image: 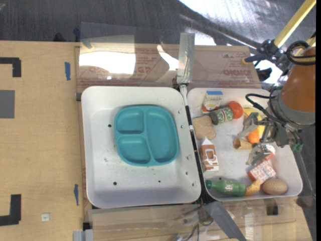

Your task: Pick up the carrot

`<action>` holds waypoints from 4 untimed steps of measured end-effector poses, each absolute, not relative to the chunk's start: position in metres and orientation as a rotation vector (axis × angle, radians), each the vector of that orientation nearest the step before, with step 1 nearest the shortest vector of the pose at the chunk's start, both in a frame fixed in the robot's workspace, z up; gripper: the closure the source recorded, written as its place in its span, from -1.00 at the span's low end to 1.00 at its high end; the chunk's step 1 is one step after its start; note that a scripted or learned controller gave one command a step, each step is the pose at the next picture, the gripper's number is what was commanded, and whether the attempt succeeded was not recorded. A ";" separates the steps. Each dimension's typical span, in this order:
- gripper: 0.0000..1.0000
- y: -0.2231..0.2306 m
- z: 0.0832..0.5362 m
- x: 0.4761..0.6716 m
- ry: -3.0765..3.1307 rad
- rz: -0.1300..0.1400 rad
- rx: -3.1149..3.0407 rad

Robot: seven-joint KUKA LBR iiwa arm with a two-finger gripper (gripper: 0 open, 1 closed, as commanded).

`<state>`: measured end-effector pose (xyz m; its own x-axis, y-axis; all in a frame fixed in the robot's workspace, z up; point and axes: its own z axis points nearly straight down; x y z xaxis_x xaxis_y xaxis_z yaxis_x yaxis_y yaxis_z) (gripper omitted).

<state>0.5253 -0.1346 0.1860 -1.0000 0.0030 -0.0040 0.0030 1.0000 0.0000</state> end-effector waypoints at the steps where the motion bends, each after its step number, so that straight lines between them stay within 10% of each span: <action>1: -1.00 -0.176 0.095 0.578 3.135 -0.001 -0.006; 2: 1.00 -0.175 0.106 0.580 3.129 -0.003 -0.009; 3: 1.00 -0.138 0.207 0.600 3.121 -0.001 0.107; 4: 1.00 -0.121 0.098 0.574 3.097 0.001 0.455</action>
<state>0.5737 -0.1207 0.0981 -0.9576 0.2877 -0.0107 0.2877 0.9577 0.0019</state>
